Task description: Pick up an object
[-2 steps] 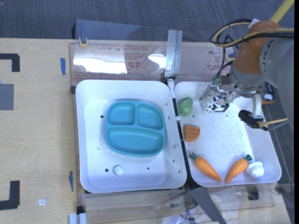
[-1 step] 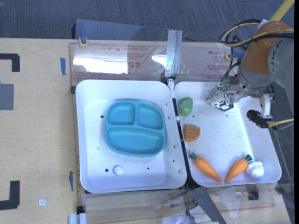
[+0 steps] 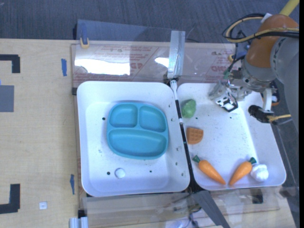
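Right bin (image 3: 266, 141): green object (image 3: 189, 108) beside gripper (image 3: 227, 100).

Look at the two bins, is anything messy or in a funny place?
Nothing looks spilled or broken. The blue divided plastic plate lies flat in the left white bin. The two orange toy carrots, the green round toy, the brown waffle-like piece and a white lump lie loose in the right white bin.

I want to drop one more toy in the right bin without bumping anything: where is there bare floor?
The widest bare patch of the right bin lies mid-floor, bordered by the waffle on the left, the two carrots below and the gripper above. The near edge is crowded: carrots plus a white object. The green object sits against the divider.
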Tool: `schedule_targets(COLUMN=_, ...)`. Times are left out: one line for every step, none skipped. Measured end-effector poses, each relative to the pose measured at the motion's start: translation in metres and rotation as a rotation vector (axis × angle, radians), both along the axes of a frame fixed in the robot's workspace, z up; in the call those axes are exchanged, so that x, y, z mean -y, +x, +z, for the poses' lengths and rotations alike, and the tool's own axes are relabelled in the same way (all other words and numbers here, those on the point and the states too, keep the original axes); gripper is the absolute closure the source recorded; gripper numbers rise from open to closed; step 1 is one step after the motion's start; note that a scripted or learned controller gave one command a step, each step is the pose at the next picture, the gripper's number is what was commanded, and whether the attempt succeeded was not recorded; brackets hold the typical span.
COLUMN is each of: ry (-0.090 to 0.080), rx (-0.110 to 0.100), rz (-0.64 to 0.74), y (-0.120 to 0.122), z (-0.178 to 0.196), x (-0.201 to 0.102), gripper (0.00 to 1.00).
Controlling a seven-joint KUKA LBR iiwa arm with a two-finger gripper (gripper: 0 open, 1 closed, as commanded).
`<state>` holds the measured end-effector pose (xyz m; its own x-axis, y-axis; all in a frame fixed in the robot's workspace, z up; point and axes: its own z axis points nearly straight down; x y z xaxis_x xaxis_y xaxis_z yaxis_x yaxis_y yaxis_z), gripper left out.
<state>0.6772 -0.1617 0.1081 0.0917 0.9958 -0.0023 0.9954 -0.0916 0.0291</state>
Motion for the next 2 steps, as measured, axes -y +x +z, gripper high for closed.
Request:
schedule_targets(ry=0.004, rx=-0.001, rz=-0.005, y=0.000, z=0.000, x=0.002, gripper=0.00)
schedule_targets(ry=0.007, rx=-0.022, rz=-0.215, y=-0.009, z=0.012, x=-0.026, gripper=0.00)
